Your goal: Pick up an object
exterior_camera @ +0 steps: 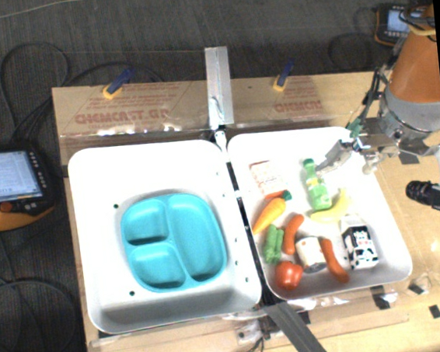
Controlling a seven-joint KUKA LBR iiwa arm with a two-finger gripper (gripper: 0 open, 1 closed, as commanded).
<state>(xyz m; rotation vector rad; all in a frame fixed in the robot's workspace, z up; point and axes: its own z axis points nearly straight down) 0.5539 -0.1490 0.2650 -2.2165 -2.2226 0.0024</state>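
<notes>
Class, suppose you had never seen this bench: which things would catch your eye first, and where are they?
The turquoise divided tray sits alone in the left bin. In the right bin lies a bright pile of toy food, with a carrot, a tomato and a green bottle. The gripper hangs over that bin's upper right corner.

We find faint reddish mirrored lettering on the brown cardboard sheet [147,112] behind the two white bins; on its left half it appears as reversed characters that we cannot decode with confidence. A similar reddish line stands on its right half, equally unreadable. The black handheld control pendant with the lit screen [8,179] shows screen content too small to read. The small white card with red print [265,176] in the right bin is illegible.
</notes>
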